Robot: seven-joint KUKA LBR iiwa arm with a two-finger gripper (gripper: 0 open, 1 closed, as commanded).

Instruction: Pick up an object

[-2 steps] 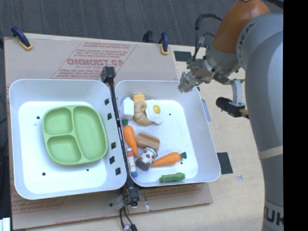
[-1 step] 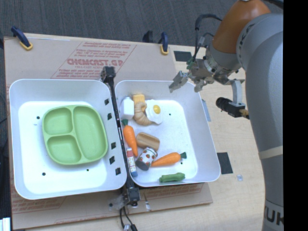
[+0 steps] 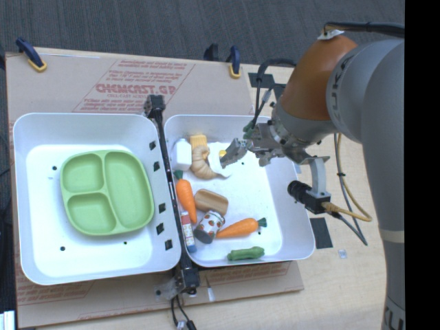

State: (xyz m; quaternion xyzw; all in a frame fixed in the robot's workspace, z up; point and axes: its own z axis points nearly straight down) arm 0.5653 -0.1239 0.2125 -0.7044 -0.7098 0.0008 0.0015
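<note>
The right bin (image 3: 292, 205) holds several toy foods. A tan curved pastry (image 3: 200, 158) and a white block (image 3: 182, 152) lie at its far left. An orange carrot (image 3: 185, 196) lies along the left wall, with a brown bread loaf (image 3: 211, 200) beside it. Nearer the front are a second carrot (image 3: 240, 227), a small grey and white figure (image 3: 209, 225) and a green pod (image 3: 246, 254). My gripper (image 3: 231, 155) hangs low over the far part of this bin, just right of the pastry. A small white and yellow piece (image 3: 223, 161) shows at its tip.
The left bin (image 3: 31, 205) holds a green divided plate (image 3: 106, 190). A black clamp rail (image 3: 165, 184) runs between the two bins. A cardboard sheet (image 3: 137, 81) lies behind them. My arm and its cables (image 3: 323, 184) cover the right bin's right side.
</note>
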